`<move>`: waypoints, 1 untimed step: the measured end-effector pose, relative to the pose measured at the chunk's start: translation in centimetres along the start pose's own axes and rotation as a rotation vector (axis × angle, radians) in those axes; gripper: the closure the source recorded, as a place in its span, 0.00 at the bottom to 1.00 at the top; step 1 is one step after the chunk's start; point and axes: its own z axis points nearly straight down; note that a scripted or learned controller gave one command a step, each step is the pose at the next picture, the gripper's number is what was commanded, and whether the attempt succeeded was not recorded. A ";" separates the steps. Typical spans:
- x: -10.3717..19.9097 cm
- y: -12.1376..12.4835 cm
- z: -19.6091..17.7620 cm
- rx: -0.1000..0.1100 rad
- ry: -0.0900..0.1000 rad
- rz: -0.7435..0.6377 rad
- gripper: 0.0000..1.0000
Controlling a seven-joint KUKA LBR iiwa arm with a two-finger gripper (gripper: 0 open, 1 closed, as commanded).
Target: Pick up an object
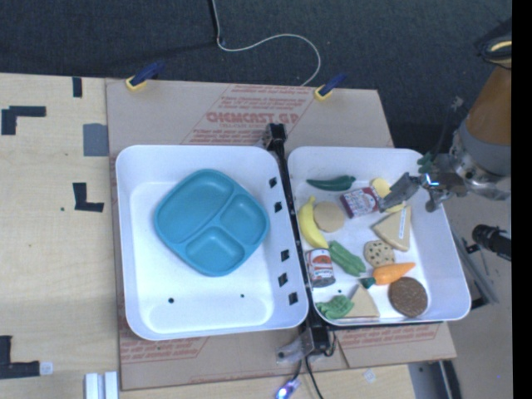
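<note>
Food toys crowd the right bin (pixel 453 248): a green pepper (pixel 331 182) at 12 o'clock, a banana (pixel 311 225) along the 9 o'clock wall, a can (pixel 321 267) below it, a carrot (pixel 389 273) and a brown cookie (pixel 408 296) toward 5 o'clock, and a cheese wedge (pixel 394 230) near 3 o'clock. Little bare floor shows between them. The end effector (pixel 405 188) hangs over the 2 o'clock corner, just above the cheese wedge; whether it is clenched or released cannot be told, and nothing shows in it. The left bin (pixel 133 223) holds a blue plate (pixel 212 221) at centre, with open white floor at 6 o'clock.
</note>
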 end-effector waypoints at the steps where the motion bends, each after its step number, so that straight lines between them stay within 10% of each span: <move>1: 0.1 0.0 -0.8 0.003 0.001 -0.002 1.00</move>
